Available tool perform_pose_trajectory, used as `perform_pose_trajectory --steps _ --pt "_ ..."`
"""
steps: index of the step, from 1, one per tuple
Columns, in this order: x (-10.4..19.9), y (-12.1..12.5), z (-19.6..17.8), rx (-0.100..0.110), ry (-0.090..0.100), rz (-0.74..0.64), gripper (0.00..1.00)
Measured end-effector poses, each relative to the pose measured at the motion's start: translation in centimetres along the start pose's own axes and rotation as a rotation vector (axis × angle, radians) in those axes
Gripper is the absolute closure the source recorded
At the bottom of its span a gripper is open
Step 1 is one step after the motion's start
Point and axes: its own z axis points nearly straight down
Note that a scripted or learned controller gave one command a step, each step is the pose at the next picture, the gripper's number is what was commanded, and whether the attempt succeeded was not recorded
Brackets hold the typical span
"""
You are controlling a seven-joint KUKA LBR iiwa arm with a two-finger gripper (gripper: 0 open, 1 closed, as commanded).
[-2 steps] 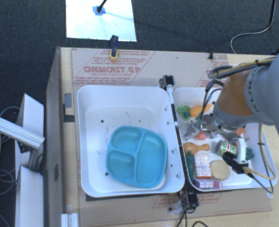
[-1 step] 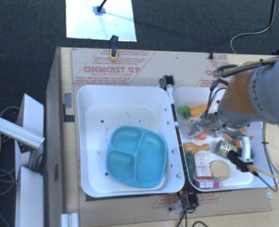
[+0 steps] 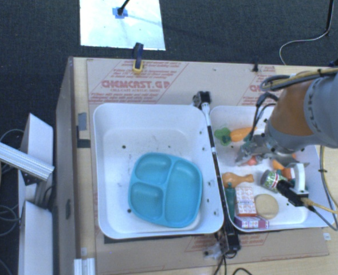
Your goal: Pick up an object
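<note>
Here, end effector (image 3: 250, 152) low in the right bin (image 3: 312, 222), finger state unclear, toy carrot (image 3: 239, 134) near, blue plate (image 3: 165, 190) in left bin (image 3: 109, 153)

"CHEMCAST GP" stands in red on the brown board (image 3: 136, 85) at twelve o'clock above the left bin (image 3: 109, 153).

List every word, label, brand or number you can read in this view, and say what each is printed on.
"CHEMCAST GP", red print on the board under the bins, left side.
Same red print repeats on the board's right side, cut off by the arm; not readable in full.
Smaller red lines around it: too small to read.
Carton in the right bin: print too blurred to read.
</note>
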Motion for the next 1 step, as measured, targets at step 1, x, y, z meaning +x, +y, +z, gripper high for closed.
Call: perform_pose_trajectory --steps 1 --pt "5.14 3.79 -10.96 -0.001 0.000 -0.002 1.00"
